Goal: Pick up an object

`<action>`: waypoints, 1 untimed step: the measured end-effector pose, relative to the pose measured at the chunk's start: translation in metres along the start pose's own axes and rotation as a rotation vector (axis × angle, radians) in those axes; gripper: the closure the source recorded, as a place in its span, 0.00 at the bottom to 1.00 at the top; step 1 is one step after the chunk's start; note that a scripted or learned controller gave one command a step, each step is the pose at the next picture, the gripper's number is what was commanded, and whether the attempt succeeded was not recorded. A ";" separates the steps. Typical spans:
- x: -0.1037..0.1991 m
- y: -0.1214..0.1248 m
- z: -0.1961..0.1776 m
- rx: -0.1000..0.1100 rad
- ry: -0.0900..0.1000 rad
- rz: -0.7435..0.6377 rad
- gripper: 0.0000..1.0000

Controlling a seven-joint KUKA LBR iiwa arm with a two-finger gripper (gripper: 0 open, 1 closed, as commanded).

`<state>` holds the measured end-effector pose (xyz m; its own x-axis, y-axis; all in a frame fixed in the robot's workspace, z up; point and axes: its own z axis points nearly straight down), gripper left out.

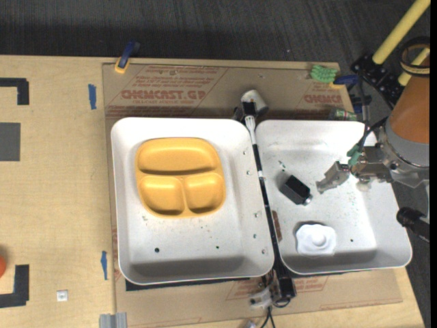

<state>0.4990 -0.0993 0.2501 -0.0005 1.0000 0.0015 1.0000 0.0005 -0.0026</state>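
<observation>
- Black small block (pixel 295 189) lies tilted on the floor of the right bin (pixel 382 251), near the divider between the bins
- Gripper (pixel 330 178) hangs just beside the block, on its far-from-divider side; jaws look parted, nothing between them
- White squat bottle (pixel 315 239) sits near the block, toward the bin's front wall
- Yellow sectioned tray (pixel 181 175) fills the left bin (pixel 130 238), well apart from the block
- Judgement: centre over the block, turn to straddle its narrow sides, descend to the floor, then close
</observation>
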 end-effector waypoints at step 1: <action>0.006 -0.020 0.109 -0.001 -0.001 0.023 0.00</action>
<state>0.4788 -0.0929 0.1415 0.0221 0.9998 0.0006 0.9998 -0.0221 -0.0013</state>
